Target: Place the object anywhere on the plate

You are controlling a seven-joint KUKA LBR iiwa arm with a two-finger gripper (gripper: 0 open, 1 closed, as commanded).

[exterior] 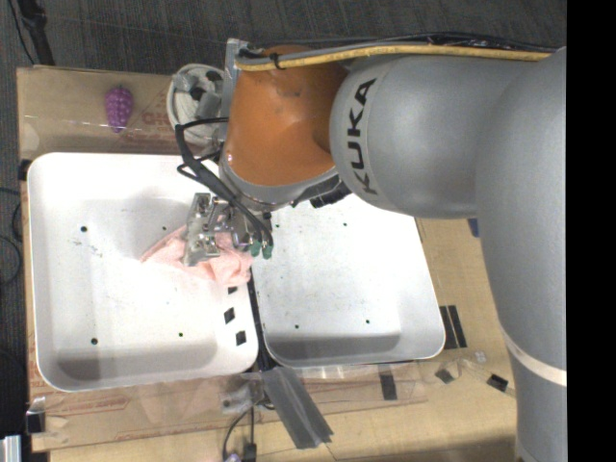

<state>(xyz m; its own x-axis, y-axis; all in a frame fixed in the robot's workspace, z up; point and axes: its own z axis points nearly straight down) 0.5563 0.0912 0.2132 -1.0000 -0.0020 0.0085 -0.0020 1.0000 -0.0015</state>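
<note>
So the gripper (214,231) sits just left of the frame's center, low over the right side of the left bin (58,258), right by the seam where the two bins meet. Honestly I can't tell if the fingers are spread or closed; it's a tangle of metal and cables from this angle. What I can say is that it's right on top of a crumpled pink cloth (207,263), which spreads out from under it toward the lower right and a bit to the left. Whether any cloth is actually pinched, can't tell either.

The pink cloth lies on the left bin's floor, its lower right corner almost touching the rim next to the right bin (346,287).

Room-wise: the left half of the left bin is bare white floor, and the right bin's floor below the arm is open too. The big grey and orange arm (404,123) covers the upper right of the frame.

There's a small purple thing (118,107) sitting on the bench at upper left, outside the bins.
</note>
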